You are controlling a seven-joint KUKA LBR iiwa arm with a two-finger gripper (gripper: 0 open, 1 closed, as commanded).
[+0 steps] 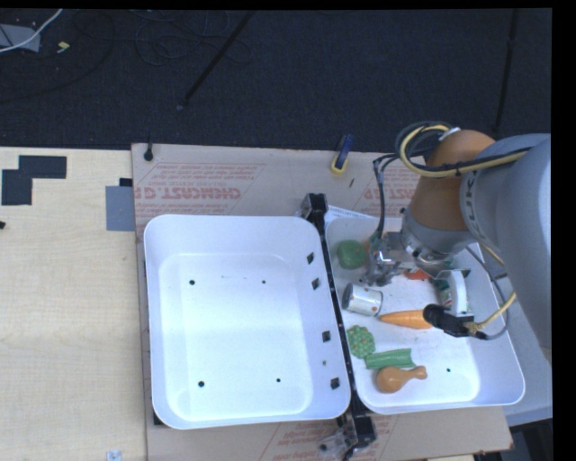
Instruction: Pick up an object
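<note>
Arm over right bin (504, 383), gripper (385, 258) low near bin's upper left part. Finger state: cannot tell. Green lump (351, 254) just left of gripper. Small white cup (363, 300) on its side just below it. Carrot (407, 318), broccoli (361, 341), green pod (389, 359), tan gourd (400, 377) toward near end. Left bin (171, 270) alongside.

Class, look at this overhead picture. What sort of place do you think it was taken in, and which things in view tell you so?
Most likely a robotics lab set up for grasping tests. A robot arm reaches over two white bins on a bench, the right bin holds small toy foods such as a carrot, and loose cables lie on the dark floor behind.
</note>
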